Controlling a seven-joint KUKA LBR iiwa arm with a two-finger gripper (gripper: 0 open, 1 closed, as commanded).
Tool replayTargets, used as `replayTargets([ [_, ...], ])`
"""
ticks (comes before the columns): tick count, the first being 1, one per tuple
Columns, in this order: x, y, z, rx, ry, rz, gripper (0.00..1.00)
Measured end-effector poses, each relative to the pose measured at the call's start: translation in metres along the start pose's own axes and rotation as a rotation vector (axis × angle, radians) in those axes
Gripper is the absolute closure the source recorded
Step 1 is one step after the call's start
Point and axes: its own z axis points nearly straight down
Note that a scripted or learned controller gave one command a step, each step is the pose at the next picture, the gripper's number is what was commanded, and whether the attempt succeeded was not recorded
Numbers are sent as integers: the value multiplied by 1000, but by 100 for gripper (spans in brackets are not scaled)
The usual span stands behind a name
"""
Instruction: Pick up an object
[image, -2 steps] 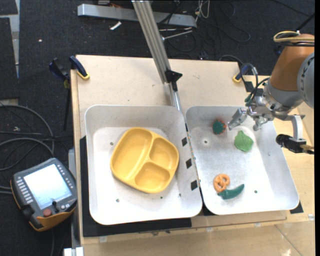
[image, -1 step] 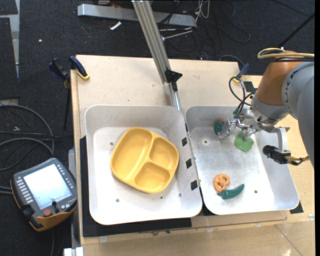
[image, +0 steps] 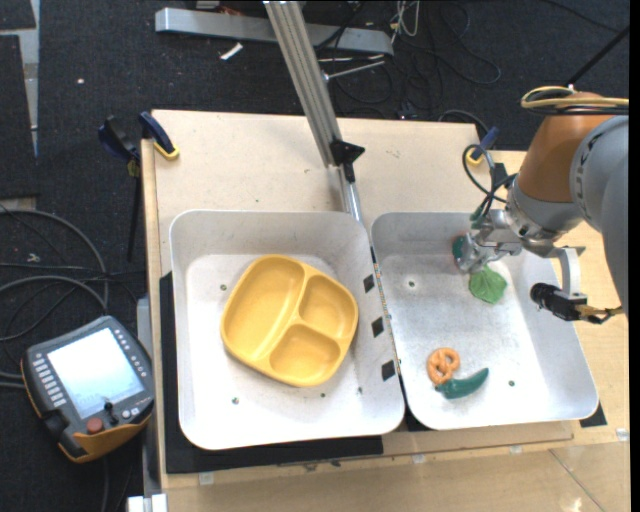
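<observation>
Camera view: the jaws (image: 470, 255) are seen at two o'clock in the right bin (image: 560, 400), touching a green leaf toy (image: 489, 287); their state cannot be told. Nothing is lifted yet.

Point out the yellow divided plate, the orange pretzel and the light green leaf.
yellow divided plate (image: 262, 300): camera view, left compartment floor.
orange pretzel (image: 443, 364): camera view, its middle.
light green leaf (image: 489, 287): camera view, leaf centre.

The plate (image: 290, 320) looks like smooth yellow plastic with a slight gloss. The bins (image: 200, 250) are matt white. The bench (image: 250, 160) looks like pale, matt wood.
</observation>
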Motion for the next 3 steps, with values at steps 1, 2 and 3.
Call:
replayTargets([
  [1, 3, 5, -64, -8, -1, 0, 100],
  [2, 13, 9, -117, -8, -1, -2, 100],
  [3, 14, 11, -168, -8, -1, -1, 100],
])
